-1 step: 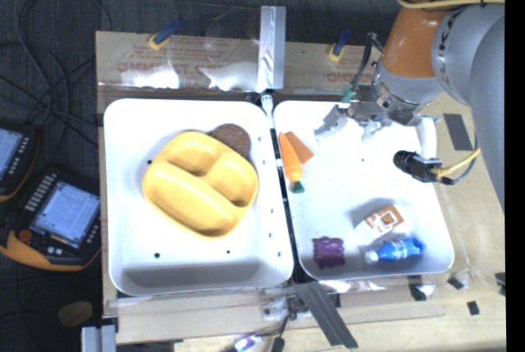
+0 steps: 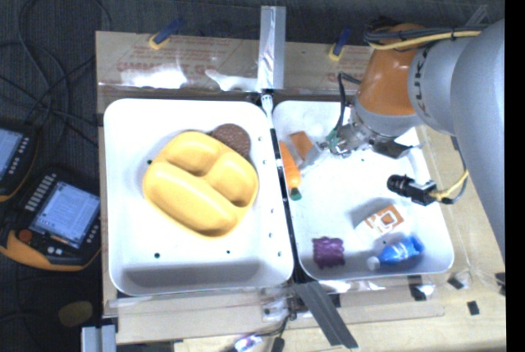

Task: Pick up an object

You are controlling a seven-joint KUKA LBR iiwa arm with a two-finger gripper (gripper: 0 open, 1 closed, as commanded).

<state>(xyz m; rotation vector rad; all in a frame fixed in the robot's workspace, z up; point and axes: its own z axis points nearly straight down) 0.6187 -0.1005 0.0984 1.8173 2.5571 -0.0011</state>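
Two white bins sit side by side on the bench, and we see the grey arm (image 2: 459,88) with its orange band (image 2: 392,84) reaching over the right bin (image 2: 361,186). The gripper (image 2: 340,139) hangs low near the back of that bin. We cannot tell how its jaws stand, because the wrist hides them from us.

Just beside the jaws, toward the middle wall, lies a small orange block (image 2: 300,144). A little past it, an orange marker with a green tip (image 2: 289,171) lies along the wall between the bins. It is near the jaws but not touching them.

Toward the front of the bin, well apart from the jaws, we see a white and orange box (image 2: 381,218). Farther still sit a purple toy (image 2: 329,251) and a blue bottle (image 2: 399,251), close to the front wall.

Across the wall from the jaws, in the left bin (image 2: 131,260), rests a big yellow puffy thing (image 2: 201,182). A brown round thing (image 2: 231,137) peeks out from behind it, touching it.

Nothing shows between the jaws that we can see.
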